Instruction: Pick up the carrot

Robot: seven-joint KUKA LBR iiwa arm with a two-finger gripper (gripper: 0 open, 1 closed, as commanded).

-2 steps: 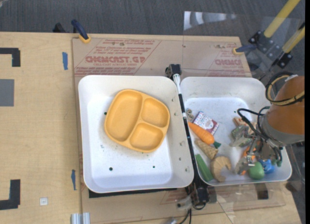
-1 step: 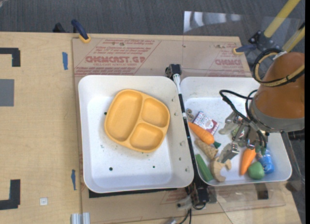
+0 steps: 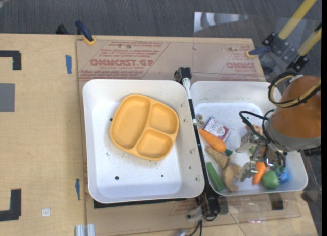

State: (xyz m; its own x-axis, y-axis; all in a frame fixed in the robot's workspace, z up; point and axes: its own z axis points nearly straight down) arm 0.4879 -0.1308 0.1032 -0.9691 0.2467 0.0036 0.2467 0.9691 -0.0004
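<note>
The bench point(image 3: 41, 127) is seen bearing two white bins. A yellow divided plate point(image 3: 144, 126) is held in the left bin point(image 3: 97, 179). In the right bin point(image 3: 230, 94), the carrot point(image 3: 212, 140) is shown lying left of the gripper point(image 3: 255, 166); whether anything is gripped cannot be told.

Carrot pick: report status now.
Gripper low in right bin, fingers unclear. Carrot lying free, left of gripper. Red packet and potato crowd it.

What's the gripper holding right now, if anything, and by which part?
Cannot be told. The gripper is low in the right bin among the toys, next to a small orange piece. The carrot lies apart to its left, untouched.
</note>
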